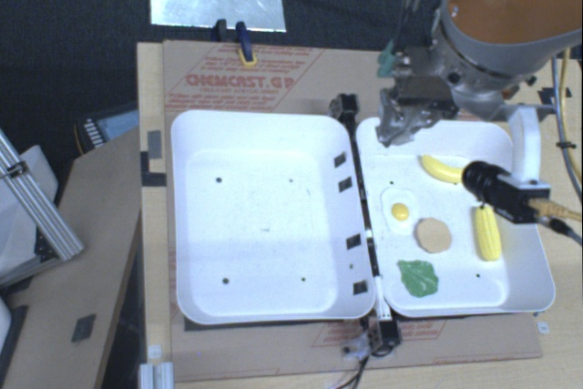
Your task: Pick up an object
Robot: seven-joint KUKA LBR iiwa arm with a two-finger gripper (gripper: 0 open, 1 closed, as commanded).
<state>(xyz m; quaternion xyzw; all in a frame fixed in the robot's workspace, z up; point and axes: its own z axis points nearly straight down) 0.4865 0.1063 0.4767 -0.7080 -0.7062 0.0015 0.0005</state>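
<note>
The end effector (393, 134) hangs over the far-left corner of the right bin (537, 287); how far it is open cannot be told. The banana (440, 168) lies just right of it and nearer the camera (nothing gripped), its long axis running left-far to right-near. The corn cob (487, 232) lies lengthwise, far-to-near.

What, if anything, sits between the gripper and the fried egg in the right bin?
Nothing visible does. The gripper hangs over the right bin's upper left corner, and the fried egg lies below it in the view with bare bin floor between. The banana lies off to the right.
</note>
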